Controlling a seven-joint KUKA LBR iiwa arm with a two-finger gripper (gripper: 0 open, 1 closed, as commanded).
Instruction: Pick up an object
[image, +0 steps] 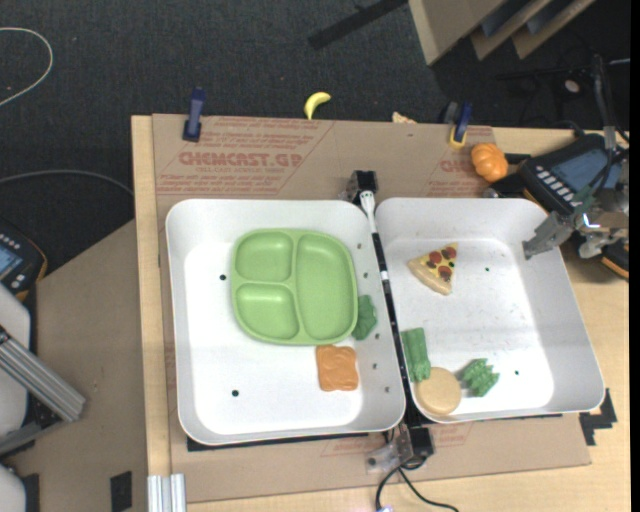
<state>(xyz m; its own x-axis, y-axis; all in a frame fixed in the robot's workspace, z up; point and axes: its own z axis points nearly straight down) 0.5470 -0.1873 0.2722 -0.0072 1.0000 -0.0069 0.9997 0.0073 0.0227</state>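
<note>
Camera view: gripper (548, 238) sits at the right bin's (560, 300) far right rim, nothing between its fingers; apart or together, cannot tell. Right bin: pizza slice (436, 268) mid-far, green block (415, 352), round cookie (438, 394) and broccoli (480, 377) near. Left bin (195, 330): green plate (296, 286), orange toast (338, 367). Step looks like approach. Next move: travel left over one piece, likely the pizza slice, then descend.

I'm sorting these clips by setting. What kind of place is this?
Probably a robotics lab bench set up for grasping tests, not a kitchen. Two white bins sit on a clamped board and hold toy food such as a pizza slice and a green plate; cables run over the dark carpet.
</note>
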